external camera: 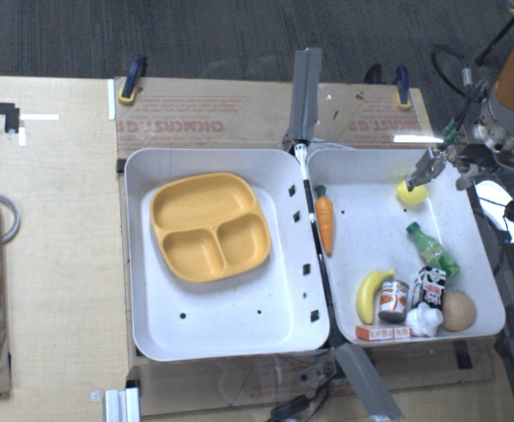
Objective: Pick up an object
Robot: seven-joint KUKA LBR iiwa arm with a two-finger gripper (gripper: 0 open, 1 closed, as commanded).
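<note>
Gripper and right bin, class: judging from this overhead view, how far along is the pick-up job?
Done: the gripper has reached the right bin, at its far right corner, just above the yellow lemon. In hand: nothing visible between its fingers; the lemon sits on the bin floor. Left: grasping and lifting an object. The carrot, banana and green bottle lie untouched.

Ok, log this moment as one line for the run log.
phase: reaching | gripper: above right bin's far corner, beside yellow lemon | held: nothing seen | left bin: yellow divided plate
</note>
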